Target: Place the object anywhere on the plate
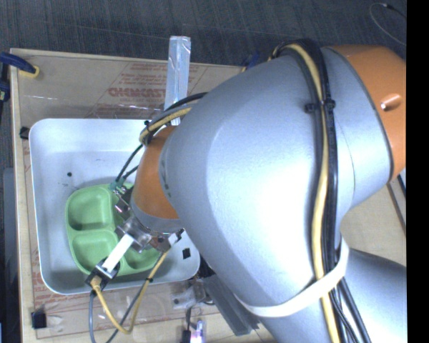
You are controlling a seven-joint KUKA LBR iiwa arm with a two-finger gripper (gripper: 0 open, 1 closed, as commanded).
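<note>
Plate (86, 213), green and divided into compartments, lies in the 7 o'clock part of the white bin (57, 148), the gripper (144, 236) set at its 3 o'clock edge, grip state not determinable under the wrist, and the grey arm (272, 177) covering the bin's 3 o'clock side.

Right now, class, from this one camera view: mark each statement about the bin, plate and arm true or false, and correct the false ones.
1. The green plate lies inside the white bin. True.
2. The plate is one undivided well. False: ridges split it into compartments.
3. The arm reaches over the plate's right part. True.
4. The plate lies upside down. False: its hollows face up.
</note>
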